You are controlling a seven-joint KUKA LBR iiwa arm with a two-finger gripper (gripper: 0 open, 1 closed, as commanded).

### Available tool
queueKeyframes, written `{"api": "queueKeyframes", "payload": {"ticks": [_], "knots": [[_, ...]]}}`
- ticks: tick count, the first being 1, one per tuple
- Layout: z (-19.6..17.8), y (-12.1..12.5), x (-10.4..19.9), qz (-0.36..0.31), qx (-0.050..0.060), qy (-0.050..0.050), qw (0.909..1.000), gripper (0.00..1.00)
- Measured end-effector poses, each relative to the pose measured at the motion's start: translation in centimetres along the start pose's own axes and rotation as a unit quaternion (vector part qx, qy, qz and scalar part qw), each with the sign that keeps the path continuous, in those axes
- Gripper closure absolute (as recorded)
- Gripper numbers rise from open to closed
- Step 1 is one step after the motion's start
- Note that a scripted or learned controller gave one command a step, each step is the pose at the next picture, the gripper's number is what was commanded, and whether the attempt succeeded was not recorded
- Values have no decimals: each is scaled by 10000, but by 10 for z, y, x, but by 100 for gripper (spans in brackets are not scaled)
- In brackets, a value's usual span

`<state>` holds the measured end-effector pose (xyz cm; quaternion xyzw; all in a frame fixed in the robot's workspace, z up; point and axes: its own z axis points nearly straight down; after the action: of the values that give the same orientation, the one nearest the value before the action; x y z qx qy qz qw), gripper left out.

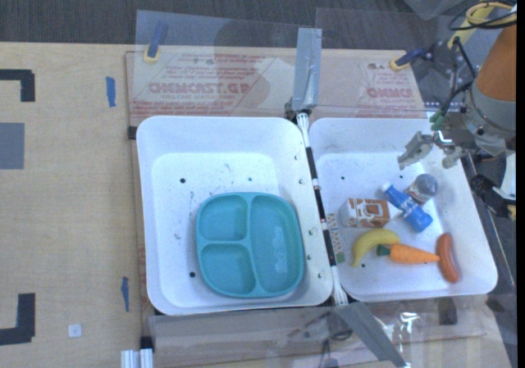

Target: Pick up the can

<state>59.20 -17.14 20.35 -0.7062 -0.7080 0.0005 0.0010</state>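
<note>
The can (424, 187), small with a grey metal top, stands in the right bin (353, 141) near its right wall. It touches a blue and white bottle (408, 207) lying on its left. My gripper (429, 154) hangs just beyond the can, toward the bin's far right corner. Its two fingers are spread, so it is open with nothing between them. The grey arm with its orange band (499, 71) comes in from the right edge.
A brown and white carton (367, 212), a banana (373, 243), a carrot (408, 254) and a sausage (447, 257) lie in the near half of the right bin. A teal divided plate (248, 245) sits in the left bin (164, 153).
</note>
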Motion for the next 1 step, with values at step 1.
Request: {"api": "queueKeyframes", "payload": {"ticks": [1], "knots": [[113, 14, -30, -189, -26, -13, 9998, 0]]}}
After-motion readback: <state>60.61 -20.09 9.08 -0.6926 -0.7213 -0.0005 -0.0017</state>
